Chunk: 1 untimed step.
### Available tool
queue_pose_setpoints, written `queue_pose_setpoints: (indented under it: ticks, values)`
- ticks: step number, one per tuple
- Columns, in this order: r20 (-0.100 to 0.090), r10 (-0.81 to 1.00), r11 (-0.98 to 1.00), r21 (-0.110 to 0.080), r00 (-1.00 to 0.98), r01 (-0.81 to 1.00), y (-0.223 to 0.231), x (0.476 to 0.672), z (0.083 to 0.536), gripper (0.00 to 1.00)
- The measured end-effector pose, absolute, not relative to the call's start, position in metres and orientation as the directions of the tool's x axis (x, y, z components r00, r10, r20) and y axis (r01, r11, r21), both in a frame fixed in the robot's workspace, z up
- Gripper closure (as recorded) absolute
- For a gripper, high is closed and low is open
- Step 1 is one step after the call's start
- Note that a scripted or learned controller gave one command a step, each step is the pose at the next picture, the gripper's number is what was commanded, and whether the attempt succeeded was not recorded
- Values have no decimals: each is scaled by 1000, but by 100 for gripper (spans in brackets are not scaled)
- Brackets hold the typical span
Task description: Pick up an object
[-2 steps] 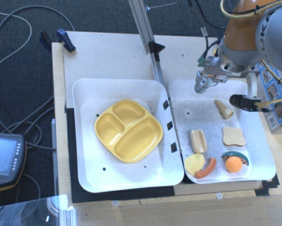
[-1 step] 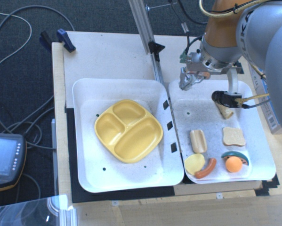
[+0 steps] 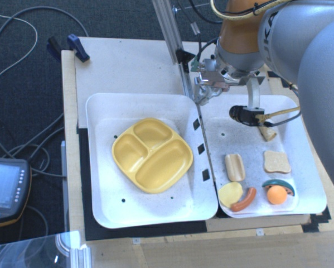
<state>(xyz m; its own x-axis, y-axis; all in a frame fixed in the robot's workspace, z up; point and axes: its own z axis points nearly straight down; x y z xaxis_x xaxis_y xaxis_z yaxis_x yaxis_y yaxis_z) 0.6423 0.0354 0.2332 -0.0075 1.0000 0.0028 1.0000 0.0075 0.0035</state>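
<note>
My gripper (image 3: pixel 202 95) hangs over the far end of the wall between the two bins, at the top left corner of the right bin (image 3: pixel 314 175). Nothing shows in its grasp. The right bin's near half holds a hot dog bun (image 3: pixel 234 167), a bread slice (image 3: pixel 276 162), an orange ball (image 3: pixel 276 195) resting on a teal piece (image 3: pixel 280 183), a red sausage (image 3: pixel 243 200) and a pale yellow round piece (image 3: pixel 230 194). A small tan piece (image 3: pixel 267 132) lies farther back. All of these lie well toward the near side from the gripper.
A yellow divided plate (image 3: pixel 153 155) lies in the middle of the left bin (image 3: pixel 100 127). A metal post (image 3: pixel 168 21) rises just behind the bins, close to the gripper. The arm's grey body covers the right bin's far right corner.
</note>
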Motion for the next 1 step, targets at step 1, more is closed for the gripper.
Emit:
queue_pose_setpoints:
  ticks: [1]
  values:
    - [3, 1000, 7, 2, -7, 1000, 86, 638, 239, 100]
